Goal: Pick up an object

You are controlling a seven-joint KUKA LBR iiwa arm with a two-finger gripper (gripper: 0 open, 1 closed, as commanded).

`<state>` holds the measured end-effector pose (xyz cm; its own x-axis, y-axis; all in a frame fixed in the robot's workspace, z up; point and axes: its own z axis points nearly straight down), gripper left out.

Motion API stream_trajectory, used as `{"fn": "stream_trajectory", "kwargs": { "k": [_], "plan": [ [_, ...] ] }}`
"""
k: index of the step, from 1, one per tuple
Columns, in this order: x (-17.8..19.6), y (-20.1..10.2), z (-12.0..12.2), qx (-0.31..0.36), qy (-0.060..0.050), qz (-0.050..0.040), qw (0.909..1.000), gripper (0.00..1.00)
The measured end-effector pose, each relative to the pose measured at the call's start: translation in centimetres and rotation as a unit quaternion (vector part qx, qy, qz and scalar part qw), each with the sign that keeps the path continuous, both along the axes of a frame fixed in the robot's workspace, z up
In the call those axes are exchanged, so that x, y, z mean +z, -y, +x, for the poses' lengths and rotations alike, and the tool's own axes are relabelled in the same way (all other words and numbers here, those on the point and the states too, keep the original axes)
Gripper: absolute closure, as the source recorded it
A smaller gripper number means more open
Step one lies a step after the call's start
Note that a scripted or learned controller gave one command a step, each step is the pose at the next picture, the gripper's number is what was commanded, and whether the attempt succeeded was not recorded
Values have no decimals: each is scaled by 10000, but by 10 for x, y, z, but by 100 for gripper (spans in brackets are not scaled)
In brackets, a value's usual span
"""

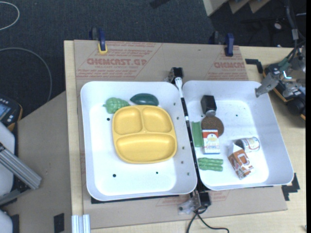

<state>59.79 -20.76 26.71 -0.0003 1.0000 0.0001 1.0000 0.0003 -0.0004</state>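
The pincer sits at the far right, just past the upper right rim of the right bin; it is small and blurred there, so whether it is apart or together cannot be told, and nothing can be seen held in it or touching it. Two white bins lie side by side on the tabletop. The left bin holds three things: one yellow divided plate in the middle, one light green lumpy item touching its upper left edge, and one dark green oval item just beside that. The right bin holds seven: one black block near the top, one brown round piece below it, one green strip along the left wall, one red and white small box, one green pod-like piece near the front, one small can lying on its side, and one orange and white carton just below the can.
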Motion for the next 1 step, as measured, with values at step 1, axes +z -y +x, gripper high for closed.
{"fn": "stream_trajectory", "kwargs": {
  "k": [1],
  "plan": [
    [-144, 5, -62, -19, -80, 30, 10000, 0]
  ]
}}
